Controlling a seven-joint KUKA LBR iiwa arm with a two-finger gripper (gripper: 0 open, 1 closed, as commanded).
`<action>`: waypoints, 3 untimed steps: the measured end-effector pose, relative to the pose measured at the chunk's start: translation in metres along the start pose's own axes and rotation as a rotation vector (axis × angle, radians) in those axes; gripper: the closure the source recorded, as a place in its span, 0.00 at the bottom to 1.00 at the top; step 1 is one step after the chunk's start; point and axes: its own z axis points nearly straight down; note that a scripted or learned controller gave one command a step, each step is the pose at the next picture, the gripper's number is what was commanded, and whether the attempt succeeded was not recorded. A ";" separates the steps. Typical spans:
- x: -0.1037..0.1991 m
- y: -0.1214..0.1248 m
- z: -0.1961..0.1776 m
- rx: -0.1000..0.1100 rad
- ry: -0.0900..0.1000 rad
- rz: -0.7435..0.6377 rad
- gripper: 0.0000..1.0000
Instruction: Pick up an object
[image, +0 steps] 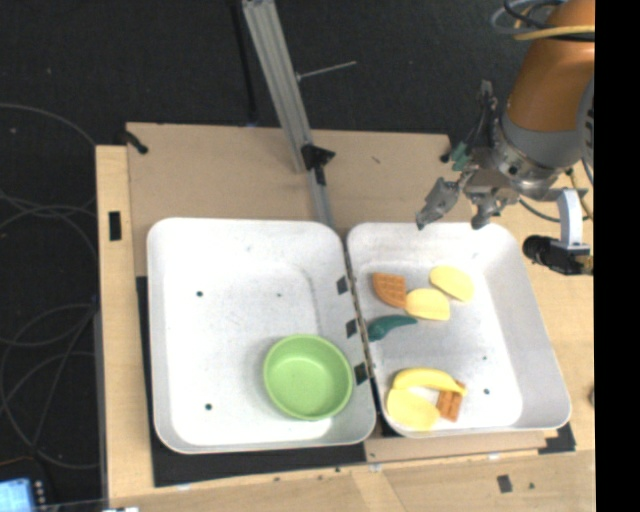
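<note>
Camera view from above shows my claw (455, 212) hanging over the far rim of the right bin (520, 330), near that bin's far corner. Its two fingers (433, 208) stand spread apart, with nothing between them. My arm (548, 90) comes in from the right, the orange band showing above the grey wrist.

Right bin contents, nearest the claw first: a pale yellow piece (452, 283) lies on the bin floor toward the far side. Just beside it, and touching or nearly so, a second yellow piece (427, 305) lies toward the bin's middle. An orange ridged piece (391, 290) sits against that second piece on its left. A dark teal item (388, 326) lies just below these, close to the wall shared with the other bin. At the near end of the right bin, a yellow banana-shaped piece (428, 379) lies over a round yellow piece (410, 408), and a small orange-brown piece (449, 404) rests against them. All of these lie apart from the claw.

Left bin (200, 270) holds a green bowl (308, 376), upright, at its near right corner.

Both bins sit side by side on the table (220, 160). A grey metal pole (280, 80) slants up from the table's far side.
</note>
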 end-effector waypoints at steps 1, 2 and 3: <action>0.000 0.000 0.000 0.000 0.000 0.000 0.00; -0.004 0.001 0.063 0.007 -0.002 0.004 0.00; -0.006 0.004 0.126 0.008 -0.002 0.005 0.00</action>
